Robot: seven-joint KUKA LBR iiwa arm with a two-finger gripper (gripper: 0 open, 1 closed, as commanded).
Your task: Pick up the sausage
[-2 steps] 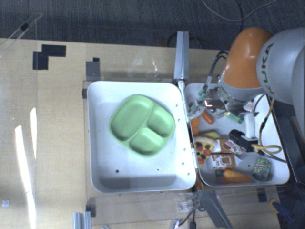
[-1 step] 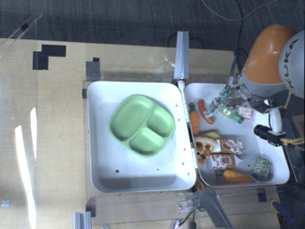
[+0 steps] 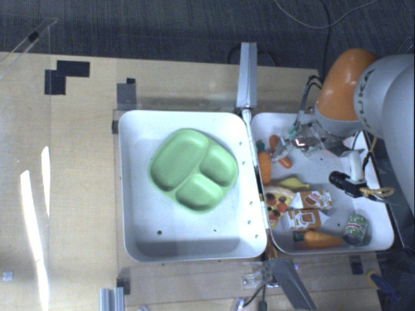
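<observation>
Overhead slanted view of a wooden bench (image 3: 71,173) carrying two shallow white bins. The left bin (image 3: 136,238) holds a green three-part plate (image 3: 193,169) lying near its centre, slightly toward 12 o'clock. The right bin (image 3: 382,235) holds a scatter of toy food. The arm (image 3: 382,89), grey with an orange band, enters from 3 o'clock and reaches over the 12 o'clock end of the right bin. Its gripper (image 3: 293,139) hangs low over that end of the bin; whether it is spread or closed cannot be told, and nothing can be seen in its grasp. The sausage (image 3: 274,142), a small reddish-brown piece, lies at the 11 o'clock corner of the right bin, just beside the gripper on its 9 o'clock side. A carrot (image 3: 264,166) lies against the bin's 9 o'clock wall. Near the centre is a banana (image 3: 293,183), with a pizza slice (image 3: 279,201) at its 7 o'clock. A second carrot (image 3: 319,240) lies along the 6 o'clock wall, and a green can (image 3: 356,228) rests at the 5 o'clock corner.
</observation>
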